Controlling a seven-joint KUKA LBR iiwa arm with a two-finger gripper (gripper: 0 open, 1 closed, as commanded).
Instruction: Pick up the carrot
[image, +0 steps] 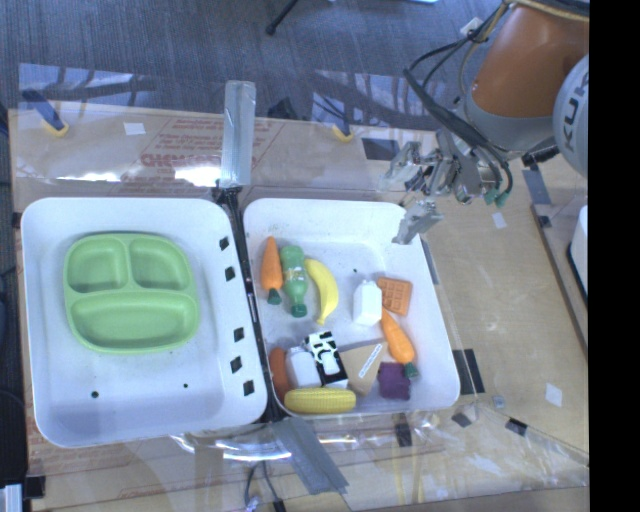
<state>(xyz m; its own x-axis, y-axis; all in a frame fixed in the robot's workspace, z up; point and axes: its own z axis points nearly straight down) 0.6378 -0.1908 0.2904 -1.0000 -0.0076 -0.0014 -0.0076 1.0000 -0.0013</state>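
Two orange carrot-like pieces lie in the right bin (430, 290). One carrot (398, 338), with a green tip at its near end, rests by the right wall. The other carrot (271, 268) lies near the left wall beside a green bottle (293, 280). My gripper (410, 225) hangs over the bin's far right corner, above and behind the right-hand carrot and well apart from both. Nothing shows in it.
Also in the right bin are a banana (322, 288), a white carton (367, 302), an orange waffle (395, 294), a purple piece (393, 381), a corn cob (319, 400) and a black-and-white toy (323, 355). In the left bin (40, 390) sits a green divided plate (130, 291).
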